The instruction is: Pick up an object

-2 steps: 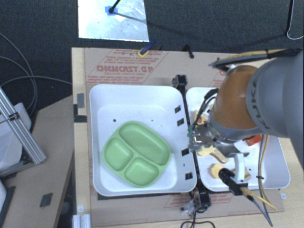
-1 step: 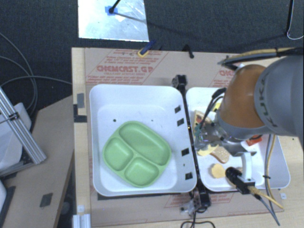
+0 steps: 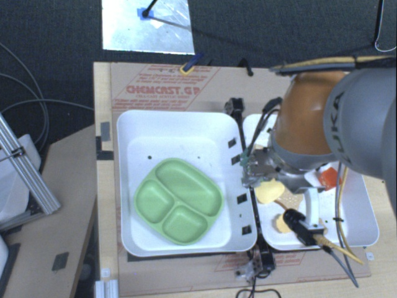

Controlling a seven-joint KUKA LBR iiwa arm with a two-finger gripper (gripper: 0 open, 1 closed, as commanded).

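The arm (image 3: 366, 120) is showing a smooth grey rounded casing bearing dark "UKA" lettering. A glossy orange band (image 3: 304, 113) is sitting above the grey wrist section. Black cables are running alongside the wrist; a yellow-sheathed cable is trailing across the top.

You see a pale green three-compartment plastic tray (image 3: 178, 200) in the left shallow white plastic bin (image 3: 133, 166); the grey arm (image 3: 366, 123) wears orange.

Divided plate (image 3: 178, 200) in left bin (image 3: 133, 135); arm (image 3: 329, 113) over right bin (image 3: 366, 225), small objects (image 3: 270, 192) beneath.
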